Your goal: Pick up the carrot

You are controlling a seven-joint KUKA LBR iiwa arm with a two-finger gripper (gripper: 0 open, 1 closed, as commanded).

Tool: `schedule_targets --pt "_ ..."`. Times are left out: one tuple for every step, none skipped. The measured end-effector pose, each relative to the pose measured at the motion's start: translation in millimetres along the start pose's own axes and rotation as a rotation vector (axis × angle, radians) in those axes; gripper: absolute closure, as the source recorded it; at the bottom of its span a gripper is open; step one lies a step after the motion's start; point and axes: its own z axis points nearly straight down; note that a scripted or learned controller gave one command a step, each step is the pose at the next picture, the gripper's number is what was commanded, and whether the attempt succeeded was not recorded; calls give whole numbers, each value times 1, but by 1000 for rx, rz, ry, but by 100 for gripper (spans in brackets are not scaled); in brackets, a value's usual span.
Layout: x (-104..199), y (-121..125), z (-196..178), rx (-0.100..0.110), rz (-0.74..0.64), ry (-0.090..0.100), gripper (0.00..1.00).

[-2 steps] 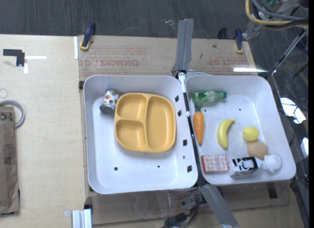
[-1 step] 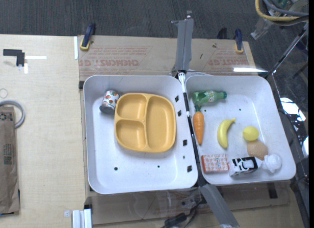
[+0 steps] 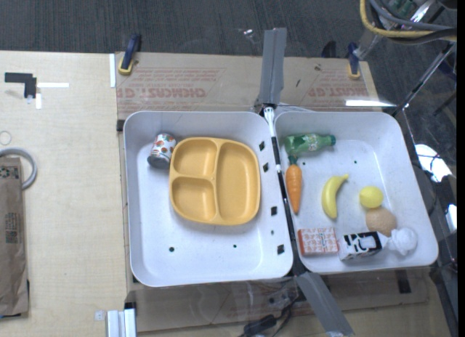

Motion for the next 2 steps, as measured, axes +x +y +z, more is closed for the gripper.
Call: schedule_targets --pt "56 24 27 0 -270 1 100" --pt "106 66 14 -2 -416 -1 100"
